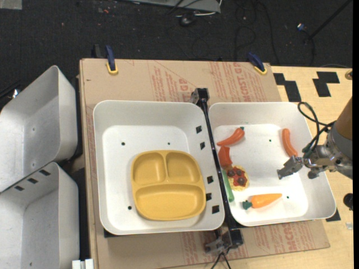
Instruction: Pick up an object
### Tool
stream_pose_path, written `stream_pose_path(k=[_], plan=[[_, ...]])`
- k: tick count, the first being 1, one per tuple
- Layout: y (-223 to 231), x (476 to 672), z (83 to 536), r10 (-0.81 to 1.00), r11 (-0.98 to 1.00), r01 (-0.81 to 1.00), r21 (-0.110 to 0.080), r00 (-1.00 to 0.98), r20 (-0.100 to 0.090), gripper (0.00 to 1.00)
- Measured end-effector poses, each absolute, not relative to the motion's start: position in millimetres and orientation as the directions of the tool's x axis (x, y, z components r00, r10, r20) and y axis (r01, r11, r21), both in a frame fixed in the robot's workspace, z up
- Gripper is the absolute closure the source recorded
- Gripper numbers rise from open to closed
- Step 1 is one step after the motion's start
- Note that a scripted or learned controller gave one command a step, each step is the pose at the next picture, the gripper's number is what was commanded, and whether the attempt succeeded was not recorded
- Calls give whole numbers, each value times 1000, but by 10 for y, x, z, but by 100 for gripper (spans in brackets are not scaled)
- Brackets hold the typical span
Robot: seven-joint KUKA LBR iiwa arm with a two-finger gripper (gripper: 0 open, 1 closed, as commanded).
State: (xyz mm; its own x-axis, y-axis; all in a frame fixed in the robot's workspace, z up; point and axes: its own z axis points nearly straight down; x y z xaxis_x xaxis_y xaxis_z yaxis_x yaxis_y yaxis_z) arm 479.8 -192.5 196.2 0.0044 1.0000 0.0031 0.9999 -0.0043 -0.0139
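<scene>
A cardboard-topped bench (168,74) carries two shallow white bins side by side. The left bin (112,128) holds a yellow three-compartment plate (167,185), lying flat near the bin's front half. The right bin (263,114) holds several toy foods. The grey arm (345,133) reaches in from the right, and its gripper (290,168) hangs low over the right side of that bin; its dark fingers look only slightly parted, with nothing seen between them.

A toy carrot (263,200), orange with a green stem end, lies on its side near the bin's front wall, just in front and to the left of the gripper and apart from it. An orange sausage-like piece (289,142) lies behind the gripper, close to the bin's right wall. A red chilli pepper (233,137) rests towards the back left of the bin, and a second reddish-orange piece (225,156) lies just in front of it, against the divider. A small pizza-like piece with dark toppings (239,177) sits beside a thin green strip (229,187) along the left wall, well left of the gripper.
</scene>
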Motion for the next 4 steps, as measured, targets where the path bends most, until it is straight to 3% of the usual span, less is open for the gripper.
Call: stream_pose_path(k=[1, 3, 4], plan=[[-1917, 4832, 2027, 1000, 0, 1000, -1, 0, 0, 0], [-1948, 4771, 895, 1000, -1, 1000, -3, 1, 1, 0], [-1948, 4781, 1019, 1000, -2, 1000, 0, 2, 0, 100]])
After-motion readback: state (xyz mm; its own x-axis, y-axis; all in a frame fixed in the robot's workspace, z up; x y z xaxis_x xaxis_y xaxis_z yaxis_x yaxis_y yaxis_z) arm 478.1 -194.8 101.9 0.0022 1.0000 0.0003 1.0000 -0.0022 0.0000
